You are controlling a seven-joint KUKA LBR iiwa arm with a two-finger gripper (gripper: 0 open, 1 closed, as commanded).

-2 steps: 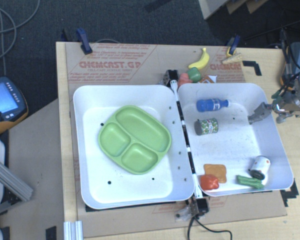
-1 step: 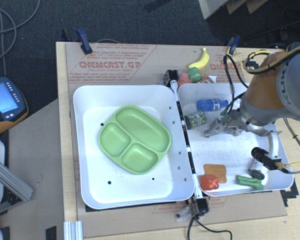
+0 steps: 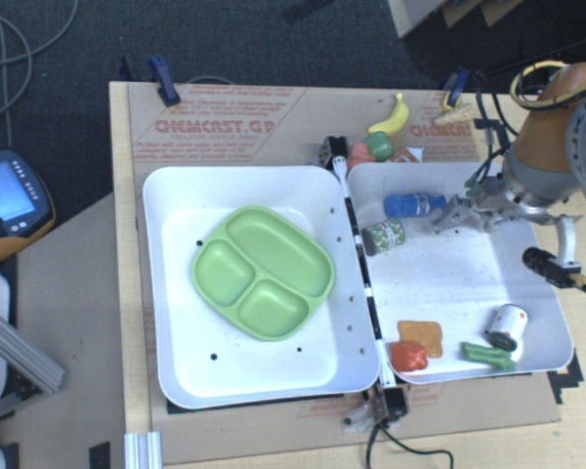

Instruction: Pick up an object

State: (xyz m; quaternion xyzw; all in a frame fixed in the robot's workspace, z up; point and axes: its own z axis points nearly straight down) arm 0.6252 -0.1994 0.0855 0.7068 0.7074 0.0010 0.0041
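Bench w/ two white bins — gripper in right bin, far side. Blue bottle just left of it, long axis left-right (toward fingertips). Gripper state: can't tell.

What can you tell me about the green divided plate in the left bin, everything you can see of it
The green divided plate is a pale lime tray, smooth and plastic-looking, with rounded corners and three shallow compartments: one long one along its upper right side and two smaller ones below it. All three look bare. It lies flat and upright on the floor of the left white bin, roughly centred and turned at a slant to the bin's walls, which it does not touch. Nothing rests on it, and the hand is away over the right bin.
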